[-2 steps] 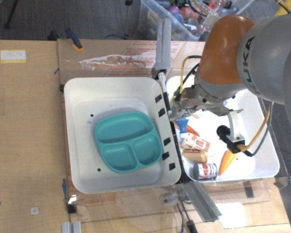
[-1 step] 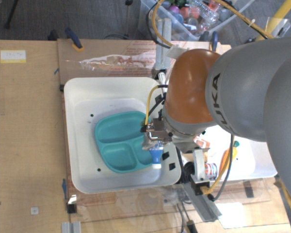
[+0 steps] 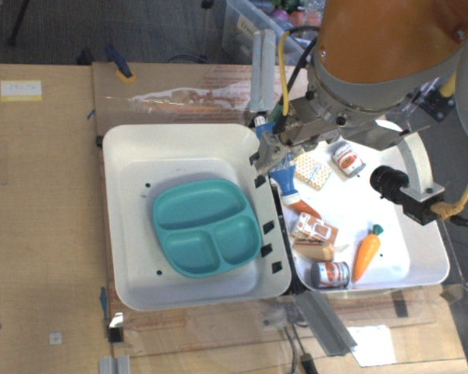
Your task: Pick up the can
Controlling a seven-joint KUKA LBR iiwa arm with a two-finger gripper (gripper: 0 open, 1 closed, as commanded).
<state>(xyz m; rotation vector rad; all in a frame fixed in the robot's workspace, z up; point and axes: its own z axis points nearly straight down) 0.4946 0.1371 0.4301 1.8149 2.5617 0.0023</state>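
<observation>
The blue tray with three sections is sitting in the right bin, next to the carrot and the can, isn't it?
Not quite. The camera view shows the teal three-section tray in the left bin, by itself. The carrot and the can lie in the right bin, near its front edge, with the can lying on its side.

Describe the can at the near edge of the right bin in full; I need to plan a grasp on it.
The can is small, lying on its side in the right bin near the front wall. Its label looks red and white, with a dull metal end facing left. A bread-like roll lies just behind it, seemingly touching. The carrot lies close on its right. The gripper is well away, over the bins' divide.
</observation>
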